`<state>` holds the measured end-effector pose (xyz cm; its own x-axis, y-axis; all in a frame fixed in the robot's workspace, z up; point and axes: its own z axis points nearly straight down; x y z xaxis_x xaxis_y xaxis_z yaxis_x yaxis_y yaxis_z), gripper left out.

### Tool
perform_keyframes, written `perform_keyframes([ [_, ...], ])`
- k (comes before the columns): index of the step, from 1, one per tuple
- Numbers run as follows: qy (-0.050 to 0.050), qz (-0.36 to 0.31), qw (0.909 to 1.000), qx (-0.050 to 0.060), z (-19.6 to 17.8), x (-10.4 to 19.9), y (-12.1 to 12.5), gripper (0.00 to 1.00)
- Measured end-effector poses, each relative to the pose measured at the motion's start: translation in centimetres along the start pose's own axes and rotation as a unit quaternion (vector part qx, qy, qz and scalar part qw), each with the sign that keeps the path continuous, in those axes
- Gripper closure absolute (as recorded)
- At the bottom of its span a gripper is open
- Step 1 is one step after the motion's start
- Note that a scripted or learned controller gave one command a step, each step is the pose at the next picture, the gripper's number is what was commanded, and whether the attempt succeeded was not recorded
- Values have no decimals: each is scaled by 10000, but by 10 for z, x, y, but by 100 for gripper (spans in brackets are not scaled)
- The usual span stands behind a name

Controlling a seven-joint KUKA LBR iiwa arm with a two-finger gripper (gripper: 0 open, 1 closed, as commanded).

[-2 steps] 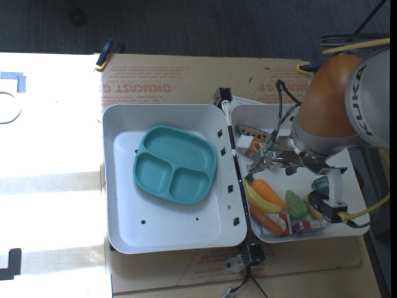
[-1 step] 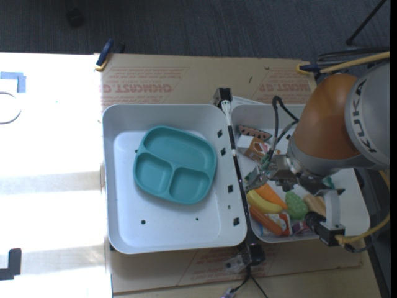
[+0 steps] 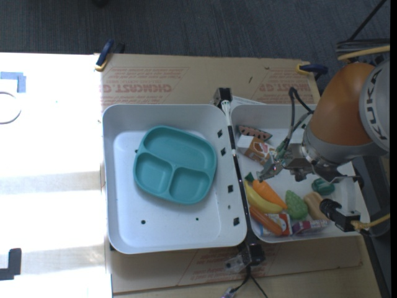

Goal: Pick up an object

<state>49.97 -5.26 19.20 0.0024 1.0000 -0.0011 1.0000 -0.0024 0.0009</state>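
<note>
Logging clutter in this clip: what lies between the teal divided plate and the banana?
In the camera view, bare white floor of the left bin, then the two bins' adjoining rims, separate the teal plate from the banana.

"KUKA" on the arm (image 3: 372, 107)

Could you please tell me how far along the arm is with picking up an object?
Nothing looks lifted yet: the banana, carrot and green toy lie in the right white bin. In hand: the claw is low among them; its grip is unclear. Left: lift an item. The teal divided plate sits in the left bin.
</note>
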Motion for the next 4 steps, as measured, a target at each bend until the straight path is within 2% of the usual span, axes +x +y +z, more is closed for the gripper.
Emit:
perform_keyframes([
  [1,5,-9,10000,14,0,32,-22,0],
  [2,5,-6,10000,12,0,32,-22,0],
  [3,6,-2,10000,10,39,-51,-15,0],
  [4,8,2,10000,9,100,-40,-18,0],
])
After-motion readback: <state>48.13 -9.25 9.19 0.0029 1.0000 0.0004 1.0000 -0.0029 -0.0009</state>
